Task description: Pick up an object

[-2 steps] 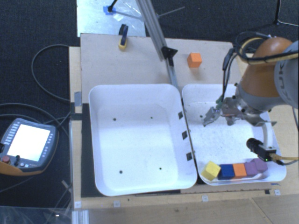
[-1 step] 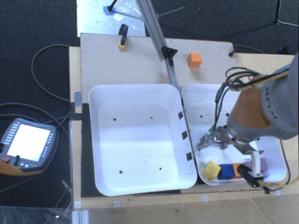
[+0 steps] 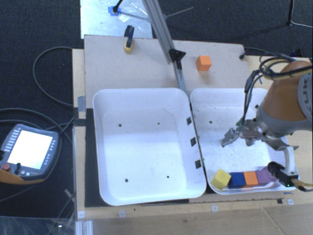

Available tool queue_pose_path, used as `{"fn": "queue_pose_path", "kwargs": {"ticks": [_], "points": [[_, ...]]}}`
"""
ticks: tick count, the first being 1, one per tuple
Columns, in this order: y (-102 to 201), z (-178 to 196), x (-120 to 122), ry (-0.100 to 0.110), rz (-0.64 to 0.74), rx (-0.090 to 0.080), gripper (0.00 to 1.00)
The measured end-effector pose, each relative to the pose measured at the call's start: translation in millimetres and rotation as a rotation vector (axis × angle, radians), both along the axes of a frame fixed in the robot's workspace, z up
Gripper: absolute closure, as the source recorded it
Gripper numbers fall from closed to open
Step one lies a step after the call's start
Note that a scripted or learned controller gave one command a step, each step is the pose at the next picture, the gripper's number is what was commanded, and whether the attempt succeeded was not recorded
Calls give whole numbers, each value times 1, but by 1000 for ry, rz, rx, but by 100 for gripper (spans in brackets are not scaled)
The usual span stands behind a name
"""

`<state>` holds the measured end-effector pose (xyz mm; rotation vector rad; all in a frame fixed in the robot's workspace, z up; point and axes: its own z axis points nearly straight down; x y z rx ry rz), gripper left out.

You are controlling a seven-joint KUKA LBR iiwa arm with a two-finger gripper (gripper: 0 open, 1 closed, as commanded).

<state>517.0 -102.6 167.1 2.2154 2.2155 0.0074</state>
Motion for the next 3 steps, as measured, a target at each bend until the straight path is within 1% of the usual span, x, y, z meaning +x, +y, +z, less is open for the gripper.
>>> {"fn": "queue_pose_path", "kwargs": {"ticks": [1, 2, 3], "points": [[20, -66, -22, 14, 2, 5, 0], [19, -63, -20, 8, 1, 3, 0], [19, -63, -20, 8, 1, 3, 0]]}}
